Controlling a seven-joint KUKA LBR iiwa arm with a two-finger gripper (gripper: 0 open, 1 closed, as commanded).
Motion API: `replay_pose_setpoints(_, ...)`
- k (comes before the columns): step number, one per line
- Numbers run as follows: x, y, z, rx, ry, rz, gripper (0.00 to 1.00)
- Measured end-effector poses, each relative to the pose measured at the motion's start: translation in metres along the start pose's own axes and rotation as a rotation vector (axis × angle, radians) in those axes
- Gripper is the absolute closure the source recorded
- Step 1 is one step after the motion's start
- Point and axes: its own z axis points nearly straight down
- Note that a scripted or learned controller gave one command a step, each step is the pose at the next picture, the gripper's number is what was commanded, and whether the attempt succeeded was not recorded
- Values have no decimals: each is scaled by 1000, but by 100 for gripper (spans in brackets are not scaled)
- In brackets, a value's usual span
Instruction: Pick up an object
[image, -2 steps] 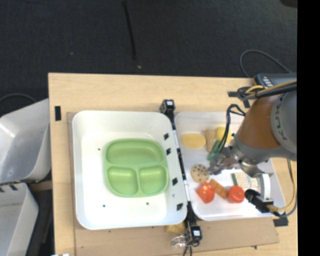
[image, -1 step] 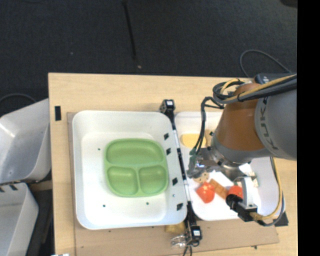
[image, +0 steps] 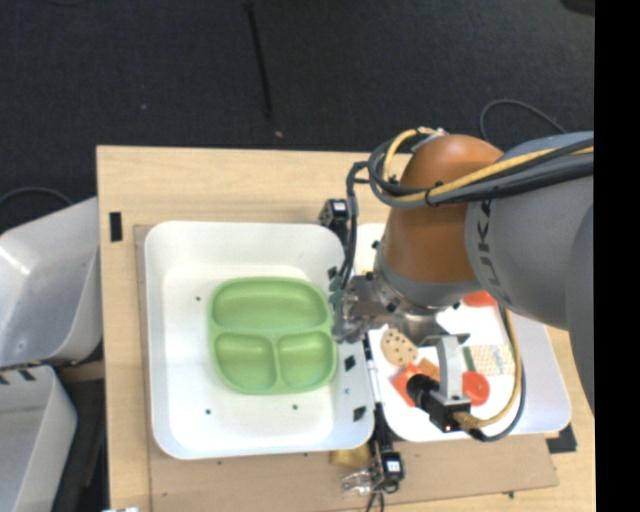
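Tucked under the wrist, the claw (image: 348, 316) sits low over the strip where the two bins meet, at the right edge of the left bin (image: 180, 405); the wrist hides its tips, so I cannot tell whether it is spread or pressed together, and nothing can be seen caught in it. Just left of the claw, touching or almost touching it, lies a green divided plate (image: 270, 335), flat on the floor of the left bin, with one long compartment on its far side and two smaller ones on its near side. Right of the claw, in the right bin (image: 545, 395), a pale round disc with small holes (image: 398, 348) lies close by, with an orange piece (image: 408, 384) just near of it and a second orange piece (image: 477, 387) further right. Above them the orange band (image: 435, 210) bulges over the far part of the right bin, and the grey arm (image: 540, 240) runs off to the right. Both bins rest on the pale wooden desk (image: 120, 185).
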Motion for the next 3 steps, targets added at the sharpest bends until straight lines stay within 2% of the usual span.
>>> replay_pose_setpoints(1,54,2,-129,-9,3,1,100)
replay_pose_setpoints(2,49,2,-132,4,-4,-1,100)
replay_pose_setpoints(3,-22,-4,28,22,-8,19,100)
